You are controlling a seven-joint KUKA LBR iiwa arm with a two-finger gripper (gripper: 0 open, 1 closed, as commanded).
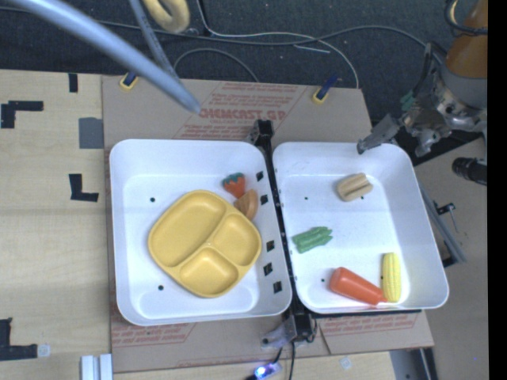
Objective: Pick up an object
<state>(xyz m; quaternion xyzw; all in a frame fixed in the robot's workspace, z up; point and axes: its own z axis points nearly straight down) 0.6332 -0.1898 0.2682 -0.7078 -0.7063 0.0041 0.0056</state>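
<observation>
The right bin [420,212] holds a tan bun-shaped piece [353,187] at the back, a green vegetable [312,238] near its left wall, an orange carrot [356,286] and a yellow corn cob [390,276] at the front. My gripper [371,142] hangs over the bin's back right rim, up and to the right of the tan piece and apart from it. The arm's wrist [447,105] is just outside the bin's back right corner. Nothing shows in the gripper.
The left bin [127,212] holds a yellow divided plate [206,242], with a small red and green piece [234,184] and a brown piece [248,203] at the plate's back right edge. Cables [261,42] run behind the bins. A grey pole [95,30] crosses the top left.
</observation>
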